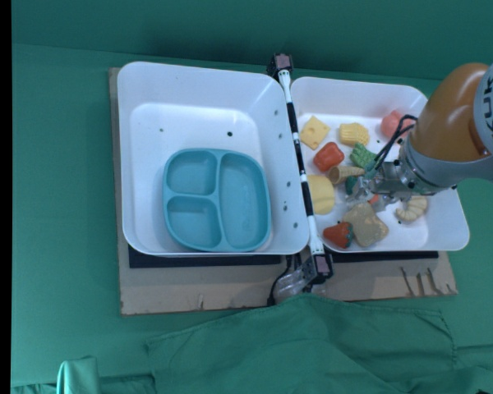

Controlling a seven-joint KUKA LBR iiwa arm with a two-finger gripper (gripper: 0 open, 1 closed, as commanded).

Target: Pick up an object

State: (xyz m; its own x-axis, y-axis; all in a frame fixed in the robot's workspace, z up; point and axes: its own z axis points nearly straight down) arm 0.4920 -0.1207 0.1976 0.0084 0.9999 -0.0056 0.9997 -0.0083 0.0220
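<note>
The right bin [444, 238] holds several toy foods: a yellow cheese wedge [315, 130], a yellow ridged piece [354, 133], a pink piece [391, 123], a red pepper [329, 156], a green piece [362, 155], a tan cone [343, 174], a yellow block [320, 194], a strawberry [338, 235], a tan bread-like piece [366, 226] and a cream ridged piece [412, 210]. My gripper [364, 191] is low in this bin, just above the tan bread-like piece and right of the cone. The wrist hides what lies directly under it.
The left bin [148, 84] holds a teal divided plate [218, 199]. A black-and-white bar [301, 158] runs between the two bins. Green cloth [312, 343] lies bunched at the bench's front. The arm's orange band [452, 117] hangs over the right bin's far right corner.
</note>
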